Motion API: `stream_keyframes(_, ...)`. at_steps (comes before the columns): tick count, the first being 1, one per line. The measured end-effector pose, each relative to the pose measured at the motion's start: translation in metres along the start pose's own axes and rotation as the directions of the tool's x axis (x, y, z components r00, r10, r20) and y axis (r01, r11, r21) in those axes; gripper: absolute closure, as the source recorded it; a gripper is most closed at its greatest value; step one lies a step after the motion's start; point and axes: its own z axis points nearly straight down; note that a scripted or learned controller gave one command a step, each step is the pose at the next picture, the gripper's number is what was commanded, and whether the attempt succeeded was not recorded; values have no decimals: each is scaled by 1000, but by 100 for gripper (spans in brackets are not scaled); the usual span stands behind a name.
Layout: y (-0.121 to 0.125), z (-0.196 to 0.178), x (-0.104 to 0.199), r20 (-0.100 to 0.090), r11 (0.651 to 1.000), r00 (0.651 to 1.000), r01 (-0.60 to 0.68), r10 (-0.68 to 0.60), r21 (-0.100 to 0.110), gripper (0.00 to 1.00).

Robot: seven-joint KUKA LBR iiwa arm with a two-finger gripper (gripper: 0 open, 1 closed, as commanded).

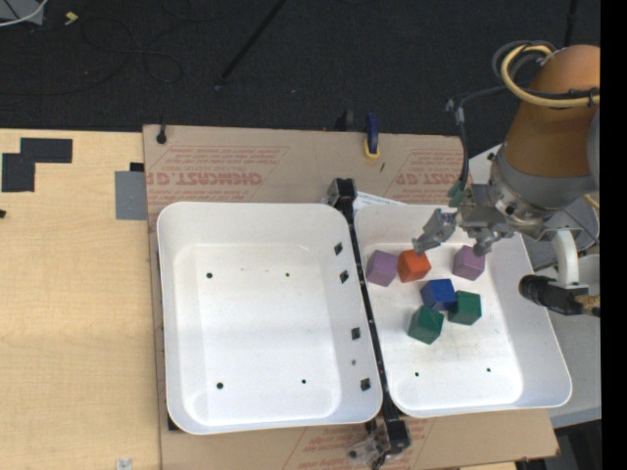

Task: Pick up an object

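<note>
- Gripper (pixel 457 235): fingers spread wide, holding nothing, poised over the far part of the right bin (pixel 529 385).
- Orange block (pixel 413 265) just below, between two purple blocks (pixel 381 267) (pixel 468 261).
- Blue block (pixel 439 293) and green blocks (pixel 426 324) (pixel 465 307) nearer.
- Cardboard sheet (pixel 245 169) printed "CHEMCRZT", read inverted.

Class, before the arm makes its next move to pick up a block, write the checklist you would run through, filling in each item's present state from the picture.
1. Blocks lie in the right bin: ok.
2. Gripper open: ok.
3. Gripper holds nothing: ok.
4. Gripper is over the blocks, between the orange block and the right purple block: ok.
5. Orange block has room around it: not ok, the left purple block is close beside it.
6. Gripper's height above the blocks: cannot tell.
</note>
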Motion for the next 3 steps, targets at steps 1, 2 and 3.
stream_keyframes(1,44,150,-34,1,1000,1000,-2,2,3,0)
stream_keyframes(2,60,158,-48,2,1000,1000,-1,1,-7,0)
stream_keyframes(3,60,175,-58,-1,1000,1000,0,0,-5,0)
